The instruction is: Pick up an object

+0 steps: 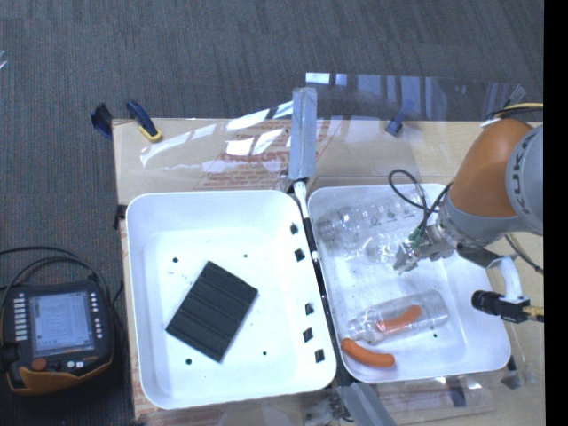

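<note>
Camera view: the end effector (410, 257) hangs low in the right bin (484, 349), over some clear plastic bottles.

I cannot tell how wide it is or if it has hold of anything. One clear bottle (404, 313) lies near the front with an orange thing inside. It looks light, smooth and slippery, and may squash. Grabbing across its round middle seems best. An orange sausage toy (368, 353) lies just beside it.

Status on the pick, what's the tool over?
Tool low in right bin, over clear plastic bottle. Nothing seen gripped. Second clear bottle and orange sausage nearby.
</note>
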`<state>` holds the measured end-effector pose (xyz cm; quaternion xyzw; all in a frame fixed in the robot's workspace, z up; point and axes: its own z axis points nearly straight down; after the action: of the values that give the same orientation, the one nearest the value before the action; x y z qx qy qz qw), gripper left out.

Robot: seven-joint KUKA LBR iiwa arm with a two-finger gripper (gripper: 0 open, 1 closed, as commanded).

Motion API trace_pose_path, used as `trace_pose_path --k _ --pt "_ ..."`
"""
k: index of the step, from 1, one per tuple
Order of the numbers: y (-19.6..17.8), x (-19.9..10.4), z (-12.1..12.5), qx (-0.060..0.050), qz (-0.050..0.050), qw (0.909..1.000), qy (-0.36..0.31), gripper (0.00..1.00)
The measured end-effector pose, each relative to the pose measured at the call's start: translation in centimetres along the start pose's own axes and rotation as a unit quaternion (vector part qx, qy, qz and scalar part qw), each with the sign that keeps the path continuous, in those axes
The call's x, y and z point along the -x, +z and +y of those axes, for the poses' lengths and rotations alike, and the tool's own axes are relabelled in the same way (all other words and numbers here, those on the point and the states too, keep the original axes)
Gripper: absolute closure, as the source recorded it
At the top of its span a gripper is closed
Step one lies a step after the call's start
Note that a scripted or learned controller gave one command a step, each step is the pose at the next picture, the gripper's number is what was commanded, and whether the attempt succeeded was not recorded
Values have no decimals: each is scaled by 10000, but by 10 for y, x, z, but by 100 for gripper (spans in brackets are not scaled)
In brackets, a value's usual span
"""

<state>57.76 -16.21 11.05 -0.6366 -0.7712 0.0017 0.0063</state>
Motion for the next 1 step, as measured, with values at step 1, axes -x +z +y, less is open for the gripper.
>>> trace_pose_path --k 1 --pt "0 0 0 -1 2 10000 3 0"
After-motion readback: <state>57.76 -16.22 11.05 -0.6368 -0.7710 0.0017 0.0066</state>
